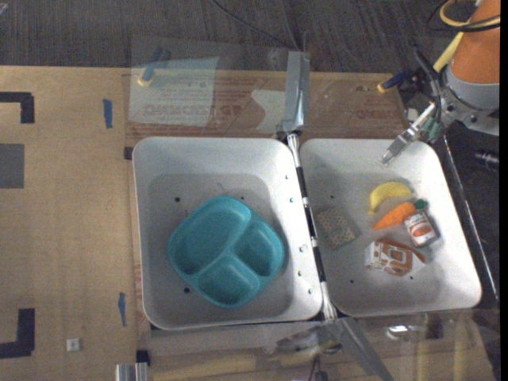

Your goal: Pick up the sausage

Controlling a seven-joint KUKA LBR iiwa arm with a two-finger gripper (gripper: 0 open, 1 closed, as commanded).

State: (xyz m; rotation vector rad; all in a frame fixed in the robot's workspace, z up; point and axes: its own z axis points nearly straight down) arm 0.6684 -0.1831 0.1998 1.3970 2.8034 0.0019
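Early going, nothing lifted yet. Over at the far edge of the right shallow white plastic bin [349,165]: the slim metallic hand [390,154], poised at a slant, carrying nothing. Open wide or pinched narrow? Cannot tell from this angle.

Well apart from it, toward the near right of that bin, a cluster of small goods. Likeliest sausage: the brownish-red and white flat piece [392,258], lying on the bin floor, glossy like a wrapper, though too small to call with confidence. Just beyond it, a stubby red-and-white can-like item [421,228], touching or nearly touching a tapered orange toy carrot [394,215]. Farther back, a curved yellow toy banana [389,193], smooth and plasticky. Off to the left, a flat grey speckled square [337,227], rough-looking like a scouring pad.

In the left white bin [143,213], a teal three-compartment moulded plate [226,248], matte. Beneath it all, the pale wooden tabletop [71,213].

Left to do, by the look of it: cross toward the near side, descend, close, lift. All of it, really.
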